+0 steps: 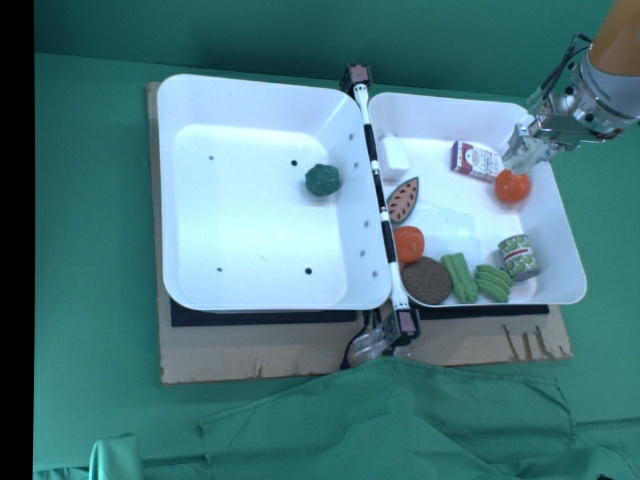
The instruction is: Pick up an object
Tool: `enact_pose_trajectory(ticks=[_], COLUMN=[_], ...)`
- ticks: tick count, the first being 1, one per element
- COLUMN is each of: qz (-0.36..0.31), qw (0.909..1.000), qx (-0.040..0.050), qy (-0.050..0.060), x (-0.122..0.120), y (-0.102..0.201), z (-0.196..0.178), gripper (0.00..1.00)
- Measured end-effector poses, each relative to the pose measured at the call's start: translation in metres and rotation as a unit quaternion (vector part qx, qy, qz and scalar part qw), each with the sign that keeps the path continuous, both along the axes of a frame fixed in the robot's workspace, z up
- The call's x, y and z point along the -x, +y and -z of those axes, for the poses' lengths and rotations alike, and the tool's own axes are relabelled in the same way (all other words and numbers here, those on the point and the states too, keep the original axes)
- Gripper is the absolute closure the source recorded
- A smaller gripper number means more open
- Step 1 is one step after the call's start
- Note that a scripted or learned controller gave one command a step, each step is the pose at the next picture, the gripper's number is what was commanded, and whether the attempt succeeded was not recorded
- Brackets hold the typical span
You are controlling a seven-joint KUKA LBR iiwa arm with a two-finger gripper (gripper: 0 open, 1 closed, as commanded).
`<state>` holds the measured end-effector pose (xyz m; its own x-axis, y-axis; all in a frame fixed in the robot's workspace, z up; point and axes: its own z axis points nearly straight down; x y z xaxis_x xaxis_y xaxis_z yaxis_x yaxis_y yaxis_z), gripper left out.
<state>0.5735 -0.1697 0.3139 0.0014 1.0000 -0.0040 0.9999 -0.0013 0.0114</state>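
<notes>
the gripper (524,154), finger spacing impossible to tell, hovers at the red tomato (512,186); being round, it may roll away toward the right bin (560,218) wall.

one fixed camera above the bench, looking down aslant, both bins (270,98) framed (arm entering right)

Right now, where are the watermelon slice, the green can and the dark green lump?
watermelon slice (402,199): camera view, middle of its red face.
green can (518,256): camera view, its side label.
dark green lump (322,179): camera view, its centre.
</notes>
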Motion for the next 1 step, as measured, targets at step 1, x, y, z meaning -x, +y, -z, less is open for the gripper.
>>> enact_pose_trajectory(ticks=[1], qz=[0.000], qw=[1.0000], qx=[-0.0003], qy=[0.001], x=[-0.0022], y=[0.0019], z=[-0.0461], gripper=[1.00])
